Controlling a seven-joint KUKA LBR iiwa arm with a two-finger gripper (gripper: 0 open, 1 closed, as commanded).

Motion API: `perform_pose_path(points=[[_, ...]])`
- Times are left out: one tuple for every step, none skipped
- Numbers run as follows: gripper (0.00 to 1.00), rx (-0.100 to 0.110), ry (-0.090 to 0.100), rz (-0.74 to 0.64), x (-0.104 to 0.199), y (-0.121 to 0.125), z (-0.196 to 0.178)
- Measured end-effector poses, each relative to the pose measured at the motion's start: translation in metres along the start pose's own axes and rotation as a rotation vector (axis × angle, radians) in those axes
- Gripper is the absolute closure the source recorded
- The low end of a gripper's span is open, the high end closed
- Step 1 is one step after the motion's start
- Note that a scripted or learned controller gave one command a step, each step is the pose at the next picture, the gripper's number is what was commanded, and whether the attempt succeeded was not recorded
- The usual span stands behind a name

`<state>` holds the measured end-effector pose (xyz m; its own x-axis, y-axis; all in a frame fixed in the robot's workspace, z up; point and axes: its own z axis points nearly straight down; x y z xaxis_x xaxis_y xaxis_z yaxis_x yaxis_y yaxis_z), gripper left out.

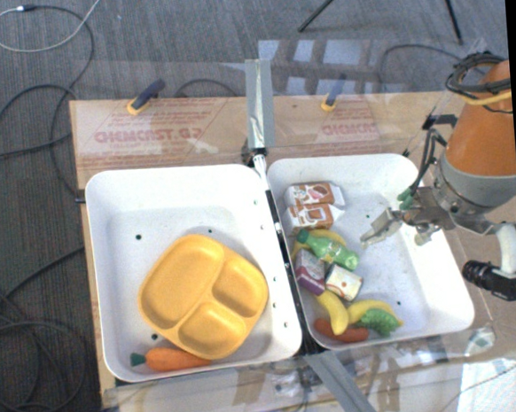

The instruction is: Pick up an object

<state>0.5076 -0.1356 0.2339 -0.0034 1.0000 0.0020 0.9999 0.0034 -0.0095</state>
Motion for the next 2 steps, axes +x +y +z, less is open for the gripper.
perform_pose_path(points=[[0.00, -0.001, 0.001, 0.010, 0.003, -0.013, 0.124], [0.00, -0.015, -0.004, 0.074, -0.005, 0.065, 0.145]])
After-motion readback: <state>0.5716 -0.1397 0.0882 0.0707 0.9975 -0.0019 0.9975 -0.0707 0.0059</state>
